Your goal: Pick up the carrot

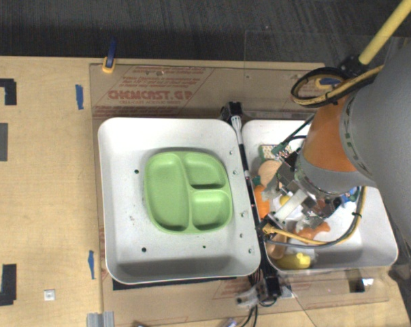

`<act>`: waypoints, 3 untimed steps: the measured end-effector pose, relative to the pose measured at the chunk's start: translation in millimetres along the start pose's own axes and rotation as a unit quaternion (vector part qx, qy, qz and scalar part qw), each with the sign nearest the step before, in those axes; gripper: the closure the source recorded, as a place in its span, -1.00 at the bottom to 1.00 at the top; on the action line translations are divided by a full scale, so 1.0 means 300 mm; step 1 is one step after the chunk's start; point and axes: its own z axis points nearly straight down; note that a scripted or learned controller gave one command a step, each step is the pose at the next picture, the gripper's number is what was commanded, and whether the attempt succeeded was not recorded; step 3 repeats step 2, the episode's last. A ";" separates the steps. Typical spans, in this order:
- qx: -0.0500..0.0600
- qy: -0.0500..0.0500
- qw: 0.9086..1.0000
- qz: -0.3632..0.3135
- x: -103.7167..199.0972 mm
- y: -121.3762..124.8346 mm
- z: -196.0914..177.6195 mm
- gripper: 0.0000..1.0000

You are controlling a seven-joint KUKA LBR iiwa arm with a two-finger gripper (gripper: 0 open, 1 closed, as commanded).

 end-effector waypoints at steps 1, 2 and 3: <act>0.000 0.000 1.000 0.000 0.000 0.000 0.000 -1.00; 0.000 0.000 1.000 0.000 0.000 0.000 0.000 -1.00; 0.000 0.000 1.000 0.000 0.000 0.000 0.000 -1.00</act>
